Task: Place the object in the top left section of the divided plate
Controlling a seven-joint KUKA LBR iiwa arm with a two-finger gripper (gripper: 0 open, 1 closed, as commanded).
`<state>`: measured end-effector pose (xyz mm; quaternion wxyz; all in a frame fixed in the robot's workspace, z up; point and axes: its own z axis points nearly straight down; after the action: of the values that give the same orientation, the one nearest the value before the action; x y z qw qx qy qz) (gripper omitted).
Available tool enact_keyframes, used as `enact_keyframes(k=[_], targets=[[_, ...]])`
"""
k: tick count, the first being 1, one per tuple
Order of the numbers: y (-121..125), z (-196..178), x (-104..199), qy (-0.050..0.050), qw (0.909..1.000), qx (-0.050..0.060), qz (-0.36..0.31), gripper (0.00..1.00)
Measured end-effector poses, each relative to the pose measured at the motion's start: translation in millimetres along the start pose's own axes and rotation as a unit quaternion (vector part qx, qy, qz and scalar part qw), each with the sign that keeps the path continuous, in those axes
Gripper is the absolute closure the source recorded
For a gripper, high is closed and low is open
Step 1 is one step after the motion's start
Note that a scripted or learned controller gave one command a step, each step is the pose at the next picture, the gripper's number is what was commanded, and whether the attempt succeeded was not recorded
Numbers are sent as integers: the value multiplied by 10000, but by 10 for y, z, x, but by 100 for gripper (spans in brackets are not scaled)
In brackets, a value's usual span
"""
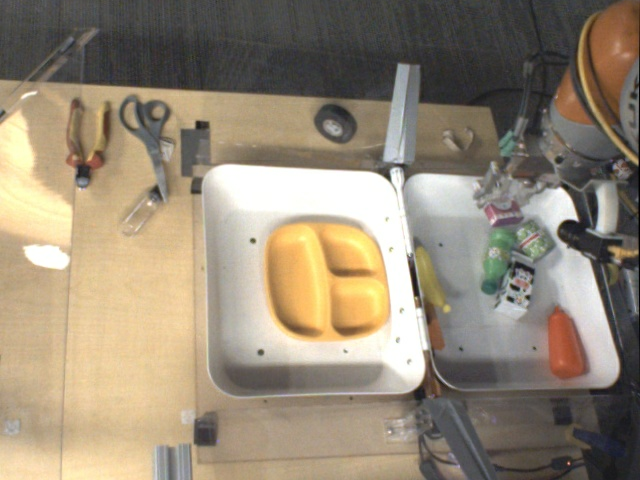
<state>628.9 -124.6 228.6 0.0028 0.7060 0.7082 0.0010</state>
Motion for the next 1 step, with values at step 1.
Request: enact_keyframes(k=[1], targets=[[-246, 428, 926, 15, 9927, -2, -1206, 100]])
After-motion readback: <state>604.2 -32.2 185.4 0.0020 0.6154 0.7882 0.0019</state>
